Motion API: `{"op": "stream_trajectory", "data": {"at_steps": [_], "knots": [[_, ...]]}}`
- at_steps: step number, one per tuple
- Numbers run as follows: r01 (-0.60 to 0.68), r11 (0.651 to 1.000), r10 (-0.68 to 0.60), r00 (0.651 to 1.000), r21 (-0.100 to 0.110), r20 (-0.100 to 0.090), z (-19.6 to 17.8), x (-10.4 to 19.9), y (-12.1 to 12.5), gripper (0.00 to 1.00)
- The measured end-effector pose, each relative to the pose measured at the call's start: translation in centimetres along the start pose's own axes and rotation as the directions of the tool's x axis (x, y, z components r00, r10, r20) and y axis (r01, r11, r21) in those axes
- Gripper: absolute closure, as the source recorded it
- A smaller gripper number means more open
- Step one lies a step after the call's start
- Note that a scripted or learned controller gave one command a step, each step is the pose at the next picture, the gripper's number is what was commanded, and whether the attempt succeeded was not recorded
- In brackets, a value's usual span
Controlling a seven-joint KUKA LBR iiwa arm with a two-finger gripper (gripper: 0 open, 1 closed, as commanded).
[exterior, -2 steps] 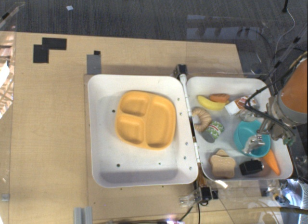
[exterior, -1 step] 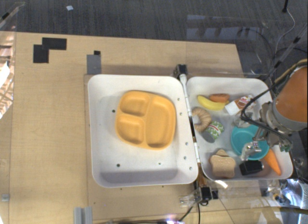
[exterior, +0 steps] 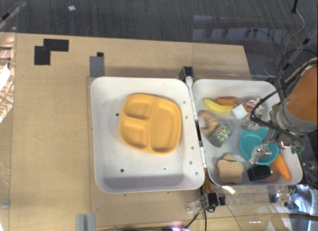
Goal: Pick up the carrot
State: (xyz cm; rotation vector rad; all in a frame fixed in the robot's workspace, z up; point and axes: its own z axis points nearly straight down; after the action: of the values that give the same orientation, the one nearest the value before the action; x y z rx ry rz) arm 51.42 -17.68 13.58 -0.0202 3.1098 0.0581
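The gripper hangs low over the right bin, at the lower right edge of a teal bowl; its metal fingers point down toward that rim, and from this slanted view I cannot tell whether they are spread or closed, and nothing shows between them. The carrot lies just to the right of the gripper and slightly nearer the camera's bottom edge, on the bin floor close to the bin's right wall, its orange body slanting toward the lower right; it looks apart from the fingers, though very near them. Directly below the gripper sits a small black block, touching or almost touching the carrot's lower side. Further left of the gripper, at the same bin's lower part, is a slice of toast. Up and to the left of the gripper are a speckled green-and-white item, a brown croissant-like pastry, a banana and a small reddish sausage-shaped piece. Just above the gripper, beyond the bowl, lies a white box. Well to the left, the left bin holds 1 yellow plate with 3 compartments.
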Motion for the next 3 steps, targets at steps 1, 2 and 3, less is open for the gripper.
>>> {"op": "stream_trajectory", "data": {"at_steps": [1,2,3], "knots": [[0.043,0.998,-0.043,0.999,0.036,-0.015,3.69,0.79,-2.48,0.0],[0.295,0.955,-0.295,0.955,0.043,-0.002,4.12,1.21,-2.77,0.0],[0.274,0.961,-0.275,0.962,0.042,-0.004,4.18,1.1,-2.87,0.0]]}}
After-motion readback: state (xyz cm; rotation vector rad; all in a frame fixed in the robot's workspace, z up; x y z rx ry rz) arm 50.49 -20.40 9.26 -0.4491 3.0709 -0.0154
